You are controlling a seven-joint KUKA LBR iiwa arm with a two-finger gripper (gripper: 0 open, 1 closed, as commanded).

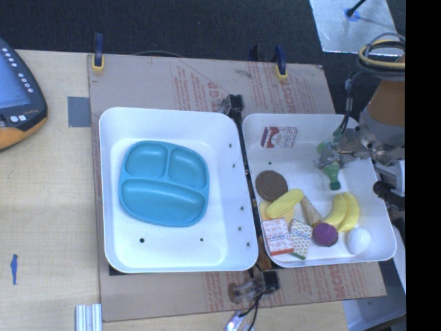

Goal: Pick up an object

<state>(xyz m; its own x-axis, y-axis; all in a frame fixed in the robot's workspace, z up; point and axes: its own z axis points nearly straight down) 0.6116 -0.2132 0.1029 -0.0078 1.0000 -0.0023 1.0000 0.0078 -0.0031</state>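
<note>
A small green bottle-shaped object (333,174) stands out in the right bin (308,125), toward its right side, just below the hand (335,152); whether it is between the fingers cannot be told. Nearer lie two yellow bananas (343,212) side by side, with a white egg (358,240) and a purple round piece (325,234) at the near edge. Left of them sit a yellow corn-like piece (284,203), a brown round cookie (271,183), a cone (310,211) and two small printed packets (284,237). A red and white carton (278,137) lies at the far side
</note>
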